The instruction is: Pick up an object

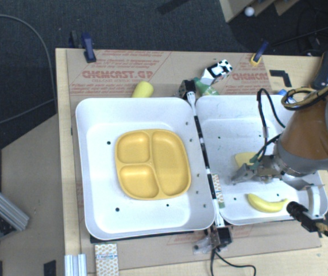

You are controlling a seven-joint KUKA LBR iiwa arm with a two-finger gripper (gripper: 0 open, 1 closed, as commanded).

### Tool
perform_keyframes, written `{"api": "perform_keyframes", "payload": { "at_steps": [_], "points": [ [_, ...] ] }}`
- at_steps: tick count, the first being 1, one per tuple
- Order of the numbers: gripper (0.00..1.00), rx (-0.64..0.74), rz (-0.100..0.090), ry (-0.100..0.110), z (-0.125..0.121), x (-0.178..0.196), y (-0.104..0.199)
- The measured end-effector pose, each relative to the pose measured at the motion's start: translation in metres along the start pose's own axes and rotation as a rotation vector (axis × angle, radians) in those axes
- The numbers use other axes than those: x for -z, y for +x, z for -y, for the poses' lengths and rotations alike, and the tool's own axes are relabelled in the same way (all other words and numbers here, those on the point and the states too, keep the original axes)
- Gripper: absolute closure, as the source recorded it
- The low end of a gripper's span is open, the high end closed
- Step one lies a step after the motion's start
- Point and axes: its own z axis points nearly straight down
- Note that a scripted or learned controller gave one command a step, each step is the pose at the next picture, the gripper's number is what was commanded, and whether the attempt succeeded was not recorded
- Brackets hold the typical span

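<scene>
Gripper (243,174) low in right bin (227,125), fingers slightly apart, nothing btwn them, prob lining up on banana (265,203)

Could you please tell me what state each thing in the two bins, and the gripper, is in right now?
Yellow divided plate: flat and upright in the left bin.
Banana: lying loose in the right bin, untouched.
Pale yellow object: in the right bin, partly hidden by the gripper.
Gripper: low over the right bin, beside the pale yellow object.
</scene>
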Motion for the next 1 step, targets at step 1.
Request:
{"api": "perform_keyframes", "payload": {
  "at_steps": [1],
  "points": [
    [0.0,0.003,0.001,-0.001,-0.0389,-0.0096,0.0148]
  ]
}}
